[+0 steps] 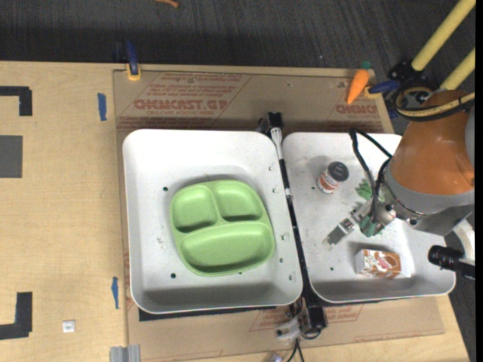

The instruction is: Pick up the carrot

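carrot (358,84) outside bins, well behind claw (341,230)

You'll find the carrot (358,86) outside both bins, on the brown board behind the right bin, near that bin's far edge and well apart from the items inside it. It's small and bright orange with a touch of green at its top end. It lies tilted, the green end pointing up and to the right, the narrow orange tip pointing down and to the left. Nothing is touching or gripping it.
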`<move>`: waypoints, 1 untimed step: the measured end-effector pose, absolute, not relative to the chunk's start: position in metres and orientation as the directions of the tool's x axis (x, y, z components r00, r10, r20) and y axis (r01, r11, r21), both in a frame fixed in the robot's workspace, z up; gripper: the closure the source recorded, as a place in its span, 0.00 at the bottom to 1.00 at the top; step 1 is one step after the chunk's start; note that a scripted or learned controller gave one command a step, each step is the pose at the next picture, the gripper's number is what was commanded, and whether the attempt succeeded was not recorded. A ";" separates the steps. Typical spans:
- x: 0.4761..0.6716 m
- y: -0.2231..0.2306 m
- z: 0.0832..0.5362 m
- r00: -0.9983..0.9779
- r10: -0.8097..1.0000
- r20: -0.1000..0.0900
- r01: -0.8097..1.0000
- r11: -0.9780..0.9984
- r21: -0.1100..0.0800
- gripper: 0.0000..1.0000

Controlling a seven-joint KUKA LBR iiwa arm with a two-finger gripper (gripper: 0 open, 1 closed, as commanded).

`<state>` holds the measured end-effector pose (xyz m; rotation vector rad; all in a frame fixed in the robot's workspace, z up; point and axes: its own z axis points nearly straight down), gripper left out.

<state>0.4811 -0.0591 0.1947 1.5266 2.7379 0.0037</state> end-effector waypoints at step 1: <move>0.480 -0.021 0.185 -0.650 0.760 0.000 0.760 0.650 0.001 0.00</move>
